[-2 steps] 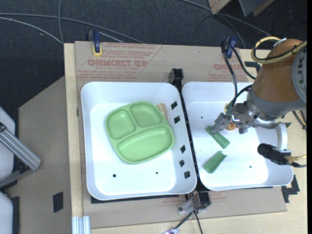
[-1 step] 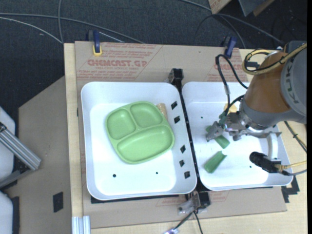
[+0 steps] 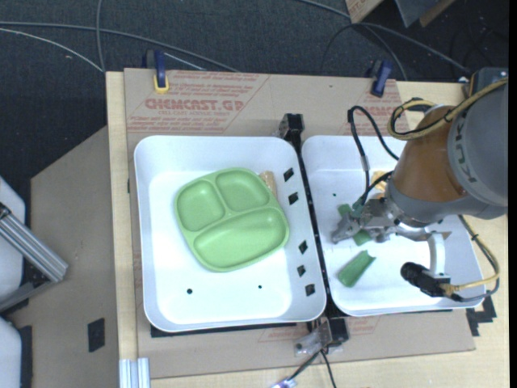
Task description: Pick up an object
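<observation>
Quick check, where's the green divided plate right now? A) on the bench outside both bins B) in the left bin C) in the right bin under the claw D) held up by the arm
B: the green divided plate lies flat in the left bin, while the claw is over the right bin near a small green block.

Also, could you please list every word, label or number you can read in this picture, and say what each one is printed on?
"CHEMCAST GP" in red, large, on the brown board under the bins, above the left bin.
Smaller red lines above and below it on the same board: too small to read.
Letters on the arm, cut off at the edge: not readable.
The green tray bears no readable text.
</observation>
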You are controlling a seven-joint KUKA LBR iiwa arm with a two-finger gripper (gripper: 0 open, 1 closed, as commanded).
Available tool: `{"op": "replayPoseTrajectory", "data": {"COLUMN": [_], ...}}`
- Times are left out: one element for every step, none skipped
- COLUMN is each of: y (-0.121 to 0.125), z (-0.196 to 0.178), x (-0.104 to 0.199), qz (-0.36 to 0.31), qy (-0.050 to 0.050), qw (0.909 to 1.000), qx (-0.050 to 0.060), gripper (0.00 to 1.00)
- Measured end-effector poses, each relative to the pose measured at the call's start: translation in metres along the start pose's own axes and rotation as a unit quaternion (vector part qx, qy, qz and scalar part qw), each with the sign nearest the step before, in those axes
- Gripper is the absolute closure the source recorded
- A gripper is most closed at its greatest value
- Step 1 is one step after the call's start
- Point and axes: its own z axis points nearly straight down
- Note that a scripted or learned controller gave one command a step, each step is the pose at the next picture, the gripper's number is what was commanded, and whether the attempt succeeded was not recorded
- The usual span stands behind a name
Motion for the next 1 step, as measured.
{"op": "replayPoseTrajectory", "data": {"y": [0.0012], "z": [-0.0132], "x": [0.0], "qz": [0.0], "qy": [0.0], "qw": [1.0], "qx": [-0.002], "gripper": [1.0]}}
